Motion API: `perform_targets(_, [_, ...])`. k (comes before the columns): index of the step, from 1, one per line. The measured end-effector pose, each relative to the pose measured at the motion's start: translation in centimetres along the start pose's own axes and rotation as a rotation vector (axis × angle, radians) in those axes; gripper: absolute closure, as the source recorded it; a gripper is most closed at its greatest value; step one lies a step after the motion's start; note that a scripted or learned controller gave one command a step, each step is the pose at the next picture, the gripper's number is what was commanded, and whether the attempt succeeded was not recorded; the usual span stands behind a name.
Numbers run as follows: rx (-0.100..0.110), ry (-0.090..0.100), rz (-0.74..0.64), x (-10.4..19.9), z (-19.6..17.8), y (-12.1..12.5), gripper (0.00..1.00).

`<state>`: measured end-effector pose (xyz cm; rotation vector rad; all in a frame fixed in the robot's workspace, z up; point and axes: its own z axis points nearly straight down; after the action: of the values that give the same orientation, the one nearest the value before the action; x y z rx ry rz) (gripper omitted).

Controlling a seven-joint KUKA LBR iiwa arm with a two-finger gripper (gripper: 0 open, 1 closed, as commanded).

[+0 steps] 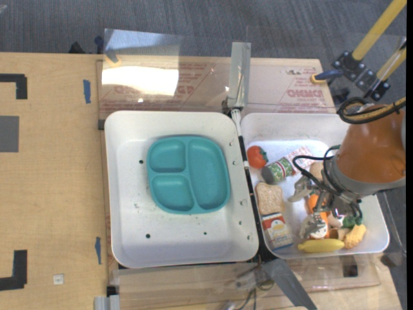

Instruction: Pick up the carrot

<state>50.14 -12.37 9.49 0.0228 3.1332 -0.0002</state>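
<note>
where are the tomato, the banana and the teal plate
tomato (pixel 257 155), camera view, middle of its red body, upper left of the right bin
banana (pixel 321 245), camera view, middle of its yellow length, near the right bin's front edge
teal plate (pixel 210 173), camera view, floor of its large right compartment, in the left bin

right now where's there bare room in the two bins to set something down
The left bin has bare white floor all around the teal divided plate, widest along its near edge and left side. The right bin is crowded: tomato, can, bread slice, banana and the gripper fill it, leaving a strip along its far wall.
</note>
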Motion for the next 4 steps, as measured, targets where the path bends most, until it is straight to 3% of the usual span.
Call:
perform_targets(1, [-0.001,-0.003,-0.001,-0.1,-0.9,0.2,1.00])
perform_targets(2, [0.000,-0.002,-0.049,1.9,-9.3,4.4,1.00])
perform_targets(3, [0.003,0.001,-0.238,1.0,-13.0,-5.2,1.00])
perform_targets(4, [0.006,-0.005,-0.335,0.0,-22.9,-9.8,1.00])
